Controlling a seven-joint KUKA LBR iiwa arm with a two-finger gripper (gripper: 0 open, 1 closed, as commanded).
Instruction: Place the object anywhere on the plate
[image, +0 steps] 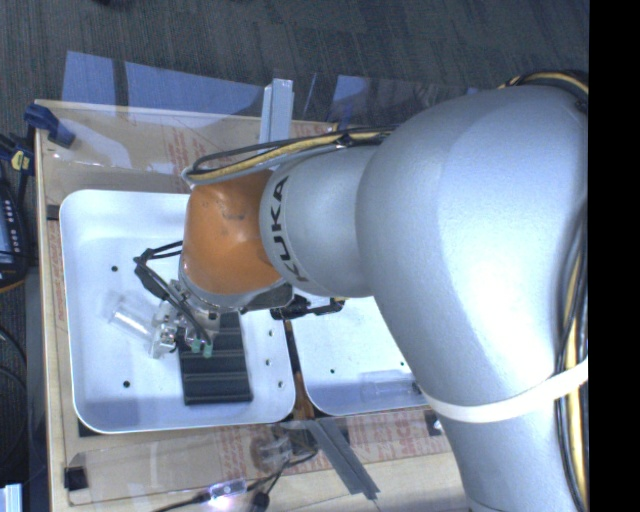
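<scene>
My gripper (183, 335) hangs low over the left bin (90, 230), under the orange wrist band (228, 240). A small clear plastic object (130, 318) lies on the bin floor just left of the gripper, close to it or touching it; I cannot tell which. A dark ribbed rectangular piece (217, 372) lies flat on the bin floor directly below and right of the gripper. The grey arm (430, 240) hides most of the right bin.
A clear cylindrical item (385, 381) lies near the front rim of the right bin (345, 405). Cables run along the arm's top. The bench's wooden edge (150, 455) borders the front, with clutter at the far left.
</scene>
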